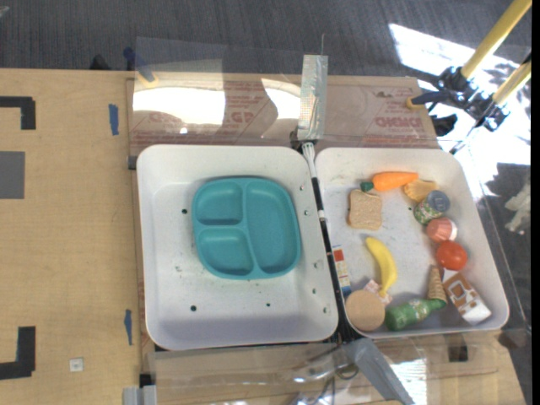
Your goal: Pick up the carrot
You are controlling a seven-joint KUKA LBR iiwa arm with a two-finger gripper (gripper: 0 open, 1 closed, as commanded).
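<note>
Overhead, carrot [394, 180] lies at right bin [481, 201] far edge; gripper state unknowable; dark carpet [253, 7] behind bench.

A robotics lab test station: a cardboard-covered worktop [59, 251] marked with black tape corners, 2 white bins [160, 294] taped down side by side, plastic toy food [384, 264], grey carpet [211, 7] and a yellow stand [498, 28].

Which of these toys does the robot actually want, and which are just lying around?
Belongs to the job:
- orange plastic carrot, at the far edge of the right white bin

Just lying about:
- yellow toy banana
- tan bread slice
- red toy tomato
- green toy vegetable
- teal divided plate
</note>
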